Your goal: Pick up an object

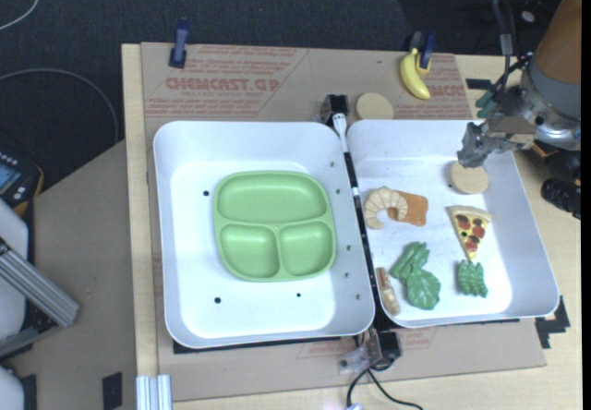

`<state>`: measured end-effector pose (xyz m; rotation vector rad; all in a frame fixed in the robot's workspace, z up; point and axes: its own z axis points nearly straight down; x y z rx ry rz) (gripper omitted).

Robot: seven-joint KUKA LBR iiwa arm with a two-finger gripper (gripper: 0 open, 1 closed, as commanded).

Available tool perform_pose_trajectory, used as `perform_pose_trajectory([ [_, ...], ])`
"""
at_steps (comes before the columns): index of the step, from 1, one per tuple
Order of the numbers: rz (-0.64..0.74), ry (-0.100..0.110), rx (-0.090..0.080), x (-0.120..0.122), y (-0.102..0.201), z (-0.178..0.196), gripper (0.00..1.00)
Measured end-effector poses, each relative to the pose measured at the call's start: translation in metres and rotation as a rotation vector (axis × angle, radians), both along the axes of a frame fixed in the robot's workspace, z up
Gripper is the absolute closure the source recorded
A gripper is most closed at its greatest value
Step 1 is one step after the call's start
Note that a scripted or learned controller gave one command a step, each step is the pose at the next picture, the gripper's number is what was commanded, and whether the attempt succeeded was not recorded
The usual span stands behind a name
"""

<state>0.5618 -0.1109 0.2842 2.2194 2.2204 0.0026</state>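
Looking down on the bench, you see the gripper hanging over the far part of the right bin, right above a round tan cookie that lies flat on the bin floor. You cannot tell how far the fingers are spread from this angle, and nothing shows between them, so treat the cookie as not yet held.

The cookie looks like a thin, stiff disc, probably light plastic play food. Flat things like this are awkward: there is little edge to catch, and it will likely slide on the smooth white floor if one finger lands first. You would do best to close across its width at the rim, with the fingers set down close to the floor.

Nearby you have other choices. A pizza slice lies just beside the cookie, toward the camera, and it is equally flat. The shrimp, resting on a brown cracker, is thicker and may offer a better hold. The leafy greens look bumpy and bulkier.

The green divided plate sits in the left bin, well apart from all this.
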Motion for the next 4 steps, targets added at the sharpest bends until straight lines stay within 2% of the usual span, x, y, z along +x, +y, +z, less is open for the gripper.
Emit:
perform_pose_trajectory([
  [1,0.008,0.007,0.003,-0.025,0.110,-0.013,1.00],
  [2,0.002,0.006,0.001,-0.022,0.140,-0.028,1.00],
  [4,0.000,0.002,0.002,-0.021,0.140,-0.007,1.00],
])
